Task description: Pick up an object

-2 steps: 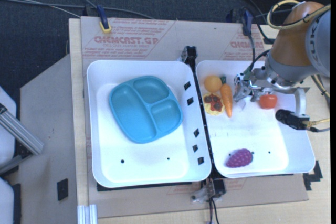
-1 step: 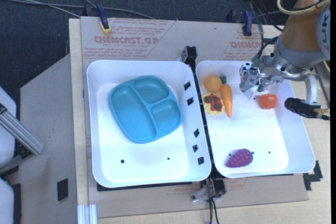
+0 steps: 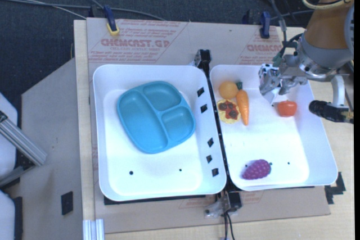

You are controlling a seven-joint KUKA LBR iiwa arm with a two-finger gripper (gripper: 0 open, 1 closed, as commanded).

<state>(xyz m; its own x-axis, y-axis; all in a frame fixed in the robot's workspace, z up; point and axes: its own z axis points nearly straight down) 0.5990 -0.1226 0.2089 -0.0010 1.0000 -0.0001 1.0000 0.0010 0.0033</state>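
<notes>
Here, poised low in the right bin (image 3: 315, 137) beside the tomato (image 3: 287, 108), gripper (image 3: 271, 89) approaching, jaws' state impossible to tell, a short shift and descent likely needed next.

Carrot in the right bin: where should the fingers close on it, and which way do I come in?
Judging by its pose, come straight down on the carrot and grip across its thick upper half. It lies lengthwise up the bin, green top at the far end, tapering nearer. The pizza slice crowds its left side, so a finger there has little room.
</notes>
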